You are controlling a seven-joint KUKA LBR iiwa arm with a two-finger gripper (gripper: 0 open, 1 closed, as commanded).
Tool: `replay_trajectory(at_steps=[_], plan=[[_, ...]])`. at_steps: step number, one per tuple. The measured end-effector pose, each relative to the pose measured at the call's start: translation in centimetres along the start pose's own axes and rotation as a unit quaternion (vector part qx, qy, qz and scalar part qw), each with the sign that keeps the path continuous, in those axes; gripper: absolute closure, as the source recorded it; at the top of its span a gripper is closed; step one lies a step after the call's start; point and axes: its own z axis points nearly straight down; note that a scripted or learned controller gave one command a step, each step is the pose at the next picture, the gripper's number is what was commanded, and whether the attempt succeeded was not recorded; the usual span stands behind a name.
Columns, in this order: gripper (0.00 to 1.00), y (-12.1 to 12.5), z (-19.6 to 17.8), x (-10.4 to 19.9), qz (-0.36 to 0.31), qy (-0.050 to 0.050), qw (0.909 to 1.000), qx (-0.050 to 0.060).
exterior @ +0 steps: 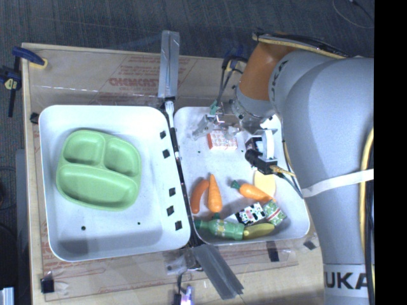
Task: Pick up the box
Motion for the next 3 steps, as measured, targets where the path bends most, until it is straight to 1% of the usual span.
replay_trajectory(at_steps=[1,2,3], plan=[[1.00,0.06,-0.78,-0.01,-0.002,0.000,1.0000,0.002],[0.00,0.06,-0.78,0.00,-0.002,0.000,1.0000,0.002],[0.00,0.04,0.02,-0.05,0.008,0.001,1.0000,0.001]])
